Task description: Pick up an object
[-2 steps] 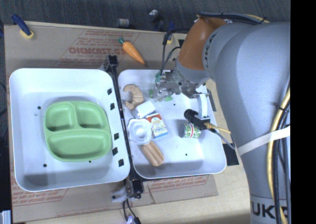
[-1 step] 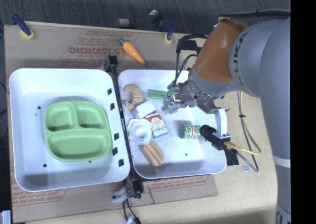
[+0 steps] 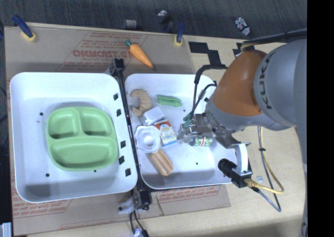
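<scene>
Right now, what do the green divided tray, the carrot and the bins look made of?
Green divided tray: likely moulded plastic, matte with a soft sheen on the ridges.
Carrot, on the cardboard outside the bins: probably toy plastic or rubber; uniform orange, smooth.
Bins: look like thin formed white plastic, semi-gloss, rounded corners.

The arm [image 3: 261,90] hides the right bin's [image 3: 172,176] right wall and the claw's [image 3: 194,132] grip.

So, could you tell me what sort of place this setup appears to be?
Most likely a robotics lab bench for grasping trials: a grey and orange arm reaches over two white bins, toy food such as a carrot lies about, and clamps pin down the cardboard.
</scene>
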### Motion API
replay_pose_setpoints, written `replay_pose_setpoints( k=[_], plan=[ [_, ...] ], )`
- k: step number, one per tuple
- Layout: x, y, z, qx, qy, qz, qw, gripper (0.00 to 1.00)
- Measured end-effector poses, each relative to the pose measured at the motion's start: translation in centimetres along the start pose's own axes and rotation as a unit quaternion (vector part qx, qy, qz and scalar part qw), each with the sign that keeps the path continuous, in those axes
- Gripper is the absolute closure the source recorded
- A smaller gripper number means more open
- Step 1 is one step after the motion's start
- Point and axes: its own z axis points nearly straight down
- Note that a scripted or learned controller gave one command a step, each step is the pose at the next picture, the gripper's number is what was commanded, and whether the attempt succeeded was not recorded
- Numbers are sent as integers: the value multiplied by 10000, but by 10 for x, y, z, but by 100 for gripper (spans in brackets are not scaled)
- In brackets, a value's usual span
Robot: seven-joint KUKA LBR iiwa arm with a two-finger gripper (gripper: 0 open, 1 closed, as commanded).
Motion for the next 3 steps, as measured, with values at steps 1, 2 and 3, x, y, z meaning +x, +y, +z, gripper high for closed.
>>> replay_pose_setpoints(
  k=[1, 2, 3],
  plan=[
    [0, 1, -10, -5, -3, -22, 10000, 100],
    [0, 3, -21, -15, -9, -47, 10000, 100],
    [0, 4, -31, -26, -13, -69, 10000, 100]
  ],
)
